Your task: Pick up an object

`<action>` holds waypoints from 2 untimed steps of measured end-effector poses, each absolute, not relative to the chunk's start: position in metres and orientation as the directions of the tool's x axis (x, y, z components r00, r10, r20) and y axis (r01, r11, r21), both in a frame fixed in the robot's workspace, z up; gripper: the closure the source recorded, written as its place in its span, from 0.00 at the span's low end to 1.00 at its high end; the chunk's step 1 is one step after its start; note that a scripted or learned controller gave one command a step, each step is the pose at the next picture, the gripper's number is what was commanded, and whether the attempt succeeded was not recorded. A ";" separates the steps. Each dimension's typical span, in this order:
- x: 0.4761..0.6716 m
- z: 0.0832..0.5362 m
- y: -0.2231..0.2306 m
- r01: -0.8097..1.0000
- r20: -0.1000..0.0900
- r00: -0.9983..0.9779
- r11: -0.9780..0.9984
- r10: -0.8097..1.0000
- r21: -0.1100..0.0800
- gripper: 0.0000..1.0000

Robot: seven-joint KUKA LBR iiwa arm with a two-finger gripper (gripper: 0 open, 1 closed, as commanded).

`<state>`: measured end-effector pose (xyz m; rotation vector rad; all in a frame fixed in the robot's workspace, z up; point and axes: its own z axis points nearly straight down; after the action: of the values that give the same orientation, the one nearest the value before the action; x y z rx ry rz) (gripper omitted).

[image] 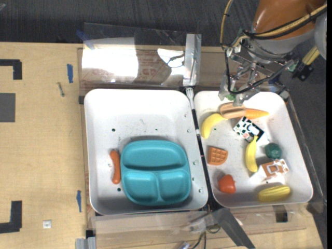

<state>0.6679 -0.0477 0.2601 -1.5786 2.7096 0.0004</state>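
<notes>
1. Nearest the camera, at the front of the left bin [98, 100], lies a teal divided tray [154, 171]; I take it as my landmark.
2. Just left of the tray, touching its edge or nearly so, lies an orange carrot-shaped toy [115, 166], lengthwise front to back.
3. Right of the tray, across the divide, is the right bin [301, 180], which bears all the small things I might pick.
4. Closest to the tray on that side are a red tomato-like toy [226, 183] and, behind it, an orange waffle piece [217, 155].
5. Farther right from the tray, at the bin's front, a yellow lemon-like toy [274, 192] lies just before a small white-and-orange box [275, 169].
6. Behind those sit a dark green ball [273, 151] and a yellow banana [251, 156], side by side.
7. Behind the waffle lies a second banana [209, 123], with a black-and-white patterned block [247, 128] to its right.
8. At the back of that bin, a hot-dog toy [234, 108] and an orange carrot [254, 113] lie close together.
9. My gripper [239, 90] hangs over the bin's rear edge, just behind the hot dog and far to the right-rear of the tray.
10. Whether my jaws are parted or clenched I cannot tell; cables and linkage hide them.
</notes>
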 end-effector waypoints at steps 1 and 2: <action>0.668 0.265 -0.057 -0.960 -0.006 -0.281 0.281 -0.960 -0.008 1.00; 0.603 0.274 -0.077 -0.975 -0.003 -0.224 0.224 -0.975 -0.006 1.00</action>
<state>0.6025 -0.0766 0.2736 -1.9535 2.4526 -0.0044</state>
